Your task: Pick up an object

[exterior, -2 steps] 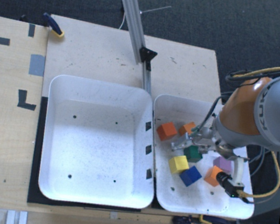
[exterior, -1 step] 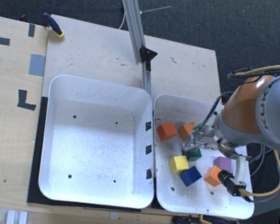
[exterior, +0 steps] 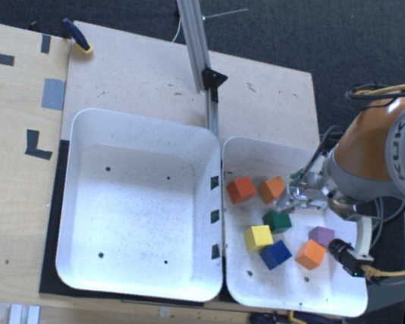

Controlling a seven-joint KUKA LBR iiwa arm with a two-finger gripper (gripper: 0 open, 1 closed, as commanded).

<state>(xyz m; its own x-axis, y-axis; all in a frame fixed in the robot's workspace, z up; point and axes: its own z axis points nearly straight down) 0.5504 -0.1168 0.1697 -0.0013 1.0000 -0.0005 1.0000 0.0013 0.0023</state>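
Two bins sit side by side on the desk [exterior: 148, 71]: the left bin [exterior: 154, 130] takes the middle of the frame, and the right bin [exterior: 333, 298] lies at centre right, their rims touching. Seven blocks cluster in the right bin: two [exterior: 242, 189] [exterior: 272, 188] at its upper left, one [exterior: 278, 221] just below them, two [exterior: 258, 237] [exterior: 275, 254] touching lower down, and two [exterior: 321, 236] [exterior: 311, 254] further right. The gripper [exterior: 294, 198] hangs over the upper blocks, the arm [exterior: 377, 152] entering from the frame's right, while a rail [exterior: 194, 29] slants from the top edge down to the bins' meeting rims.
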